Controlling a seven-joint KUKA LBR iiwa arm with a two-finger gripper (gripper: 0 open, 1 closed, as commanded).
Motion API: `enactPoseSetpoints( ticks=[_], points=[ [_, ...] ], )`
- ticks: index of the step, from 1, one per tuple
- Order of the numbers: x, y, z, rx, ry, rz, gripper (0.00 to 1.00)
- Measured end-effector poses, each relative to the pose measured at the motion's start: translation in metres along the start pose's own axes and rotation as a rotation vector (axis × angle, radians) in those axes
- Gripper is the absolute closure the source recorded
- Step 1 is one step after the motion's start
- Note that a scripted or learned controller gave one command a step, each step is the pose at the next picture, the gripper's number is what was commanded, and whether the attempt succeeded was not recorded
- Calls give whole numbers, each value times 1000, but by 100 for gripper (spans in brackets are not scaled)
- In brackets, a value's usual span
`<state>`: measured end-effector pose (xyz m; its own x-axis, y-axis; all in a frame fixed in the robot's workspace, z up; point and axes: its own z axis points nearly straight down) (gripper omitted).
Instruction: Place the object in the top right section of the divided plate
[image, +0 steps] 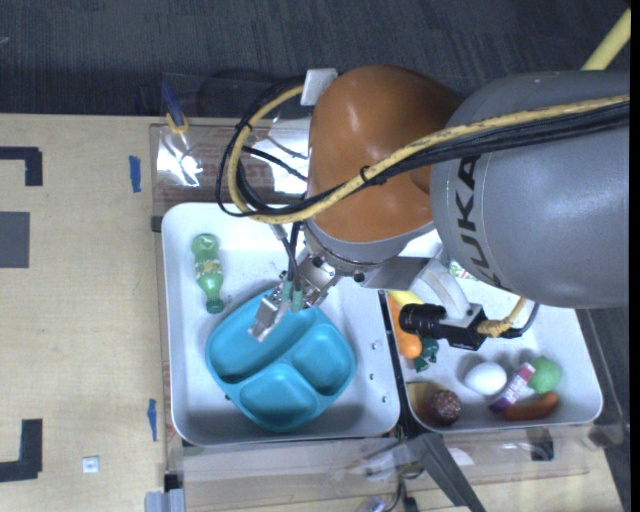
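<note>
Grey and orange, the arm (450, 170) looms over both bins, its gripper (280, 305) hanging above the top edge of one blue divided plate (285, 370) in the left bin (185, 330). Something small and green, perhaps the object (291, 292), sits at the fingertips; whether it is clamped I cannot tell. One green bottle (208, 270) lies by that bin's left wall. Several small items crowd the right bin (585, 400).

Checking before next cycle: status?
Gripper over blue divided plate, left bin. Jaws' state unclear. Green bottle beside plate. Nothing blocking.
</note>
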<state>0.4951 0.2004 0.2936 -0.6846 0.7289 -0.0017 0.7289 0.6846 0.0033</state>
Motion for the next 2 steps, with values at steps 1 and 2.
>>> enactPoseSetpoints(
  ticks=[1, 2],
  points=[
    [-21, 26, 114, 6, 5, -365, 0],
    [-9, 12, 175, -9, -2, -226, 0]
  ],
)
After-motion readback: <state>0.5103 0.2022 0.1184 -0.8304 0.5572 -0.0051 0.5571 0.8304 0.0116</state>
